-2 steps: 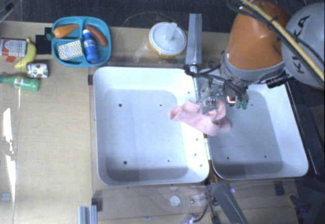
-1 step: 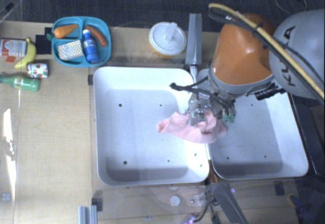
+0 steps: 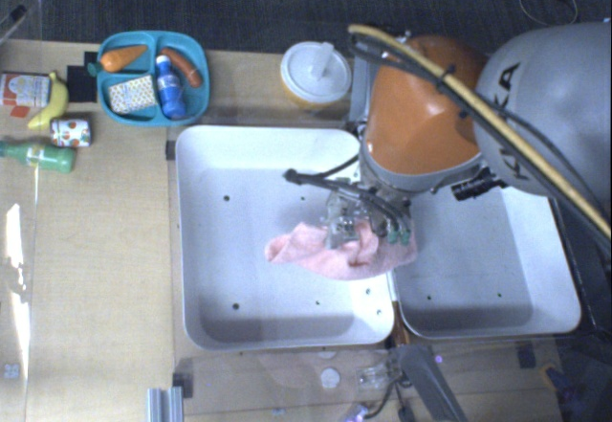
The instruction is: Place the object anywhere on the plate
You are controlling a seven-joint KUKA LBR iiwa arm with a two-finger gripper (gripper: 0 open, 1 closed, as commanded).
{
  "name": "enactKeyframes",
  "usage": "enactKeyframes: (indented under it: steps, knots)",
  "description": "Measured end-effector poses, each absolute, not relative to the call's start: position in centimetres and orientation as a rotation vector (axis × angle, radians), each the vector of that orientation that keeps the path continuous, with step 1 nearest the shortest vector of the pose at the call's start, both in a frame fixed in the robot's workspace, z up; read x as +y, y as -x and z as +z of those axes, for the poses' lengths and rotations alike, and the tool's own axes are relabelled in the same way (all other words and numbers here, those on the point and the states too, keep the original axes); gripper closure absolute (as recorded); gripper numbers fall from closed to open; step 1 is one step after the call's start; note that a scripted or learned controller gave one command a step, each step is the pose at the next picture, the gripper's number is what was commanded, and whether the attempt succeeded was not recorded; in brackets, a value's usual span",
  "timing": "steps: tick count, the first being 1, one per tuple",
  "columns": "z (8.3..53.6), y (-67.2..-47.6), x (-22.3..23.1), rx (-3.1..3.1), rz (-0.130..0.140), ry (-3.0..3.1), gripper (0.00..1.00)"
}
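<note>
A pink cloth (image 3: pixel 330 255) lies crumpled at the right side of the left bin (image 3: pixel 220 248), its edge spilling over the divide toward the right bin (image 3: pixel 497 267). The claw (image 3: pixel 346 224) comes straight down onto the cloth's top and touches the fabric; whether its fingers are apart or closed on the cloth cannot be told, since the wrist hides them. Beyond the bins, at the upper left, sits a blue divided plate (image 3: pixel 196 61) holding toy food, with a white lidded cup (image 3: pixel 316 73) nearby.
</note>
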State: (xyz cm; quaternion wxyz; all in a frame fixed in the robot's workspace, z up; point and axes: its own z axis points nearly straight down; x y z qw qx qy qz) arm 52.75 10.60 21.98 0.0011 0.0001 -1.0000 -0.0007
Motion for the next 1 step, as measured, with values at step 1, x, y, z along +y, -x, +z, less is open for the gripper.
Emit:
enactKeyframes:
  steps: [1]
  knots:
    - [21.99, -52.76, 10.59, -3.14, -0.002, 0.0, 0.0]
